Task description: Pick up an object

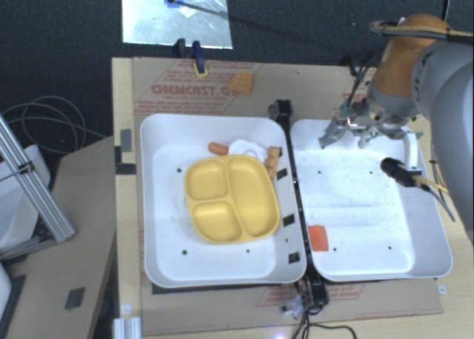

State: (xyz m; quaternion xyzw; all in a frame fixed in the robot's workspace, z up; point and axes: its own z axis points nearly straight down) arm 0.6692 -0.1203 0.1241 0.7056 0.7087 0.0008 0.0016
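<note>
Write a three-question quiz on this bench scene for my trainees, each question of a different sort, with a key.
1. True or false: the yellow divided tray lies in the left bin.
2. Which bin holds the orange block? A) left B) right
3. Fill in: the pincer hovers over the right bin's ____ edge, far or near.

Key: 1 true; 2 B; 3 far.

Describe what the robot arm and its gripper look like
The arm is bulky, rounded and grey, with an orange band above the wrist. Thin dark cables run by the wrist. The gripper is a small metallic grey assembly, with a black, rod-like part nearby.
</note>
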